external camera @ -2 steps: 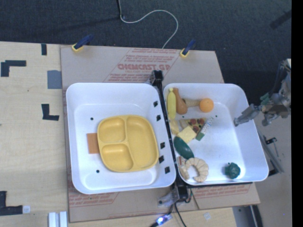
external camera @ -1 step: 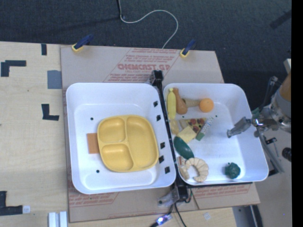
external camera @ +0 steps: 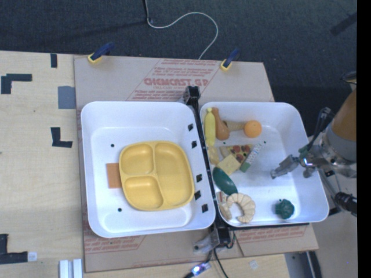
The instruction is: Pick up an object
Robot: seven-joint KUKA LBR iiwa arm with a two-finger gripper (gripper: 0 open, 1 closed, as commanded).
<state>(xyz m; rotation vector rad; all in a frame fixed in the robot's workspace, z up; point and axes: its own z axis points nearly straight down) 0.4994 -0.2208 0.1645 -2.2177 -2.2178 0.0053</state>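
Nothing is seen held, so the pick is judged not yet made. The gripper [external camera: 282, 169] is seen inside the right bin [external camera: 290, 113], near its right wall, reaching in from the right, with the grey arm [external camera: 342, 155] and its orange band above the bin's right edge. Whether the fingers are apart or together cannot be told; nothing is visible between them, and bare white floor lies beneath the tip. The candidate objects are all found in the right bin: an orange ball [external camera: 252, 128] near the back wall, a yellow banana-like piece [external camera: 210, 126] and a brown piece [external camera: 222, 131] along the left wall, a cluster of small mixed items [external camera: 237, 155] toward the middle, a dark green piece [external camera: 225, 181] just below them, a pale shrimp-like piece [external camera: 241, 206] at the front-left corner, and a small dark green object [external camera: 284, 209] near the front wall. The last is judged nearest to the gripper, though apart from it. A yellow divided plate [external camera: 156, 175] is set in the left bin [external camera: 93, 155]. Selecting, closing and lifting are all judged left to do.
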